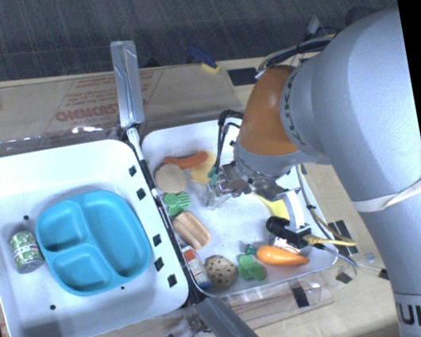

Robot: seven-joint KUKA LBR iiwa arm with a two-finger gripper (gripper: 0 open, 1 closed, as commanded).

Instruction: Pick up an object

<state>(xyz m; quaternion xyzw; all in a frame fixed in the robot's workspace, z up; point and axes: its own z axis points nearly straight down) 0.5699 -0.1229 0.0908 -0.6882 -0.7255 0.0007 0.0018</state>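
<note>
In the right bin (189, 139), the gripper (222, 188) hangs low; whether it grasps anything cannot be told.

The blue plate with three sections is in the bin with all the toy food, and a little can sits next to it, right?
Not quite. The camera view shows the blue plate in the left bin, with the little can next to it. The toy food, such as the carrot and hot dog, lies in the right bin.
</note>
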